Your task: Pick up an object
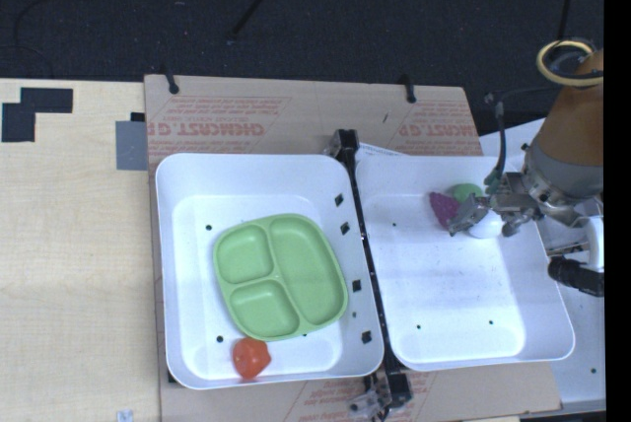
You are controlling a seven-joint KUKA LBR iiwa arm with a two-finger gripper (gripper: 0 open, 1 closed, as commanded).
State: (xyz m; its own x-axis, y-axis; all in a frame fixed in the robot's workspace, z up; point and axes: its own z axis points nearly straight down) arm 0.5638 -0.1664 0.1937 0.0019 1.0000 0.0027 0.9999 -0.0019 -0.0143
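Purple, a small object lies near the far right corner of the right bin, with a green object just behind it. I see the gripper right beside both, low over the bin; I cannot tell what it grips. In the left bin sit a green divided tray and an orange-red lump.

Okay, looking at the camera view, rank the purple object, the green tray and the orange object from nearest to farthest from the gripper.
1. Purple object: right bin, just left of the gripper.
2. Green tray: middle of the left bin.
3. Orange object: left bin's near edge, below the tray.
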